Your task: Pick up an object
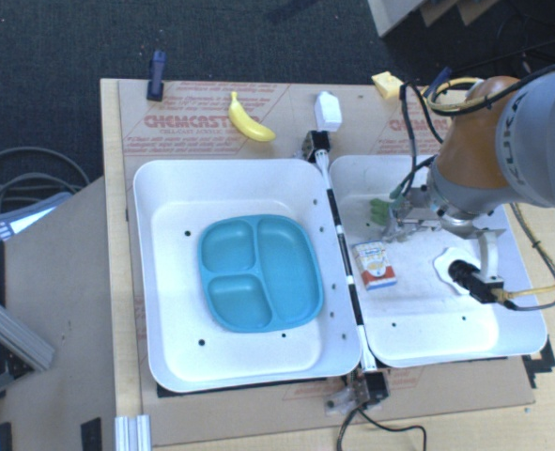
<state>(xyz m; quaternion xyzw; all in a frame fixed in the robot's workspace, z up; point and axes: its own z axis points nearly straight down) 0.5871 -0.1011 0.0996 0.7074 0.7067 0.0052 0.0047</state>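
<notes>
In the right bin (427, 341) a small white carton with red and blue print (374, 264) lies flat near the left wall. A green object (381, 210) sits further back, partly hidden by the arm. My gripper (404, 224) is low in the bin, just right of the green object and behind the carton. A blue divided plate (258, 272) lies in the middle of the left bin (164, 252).
On the bench behind the bins lie a yellow banana (248, 120), a dark blue clip (155, 74), a white block (329, 111) and a yellow piece (386, 85). The arm's grey and orange wrist (484, 158) covers the back right of the right bin.
</notes>
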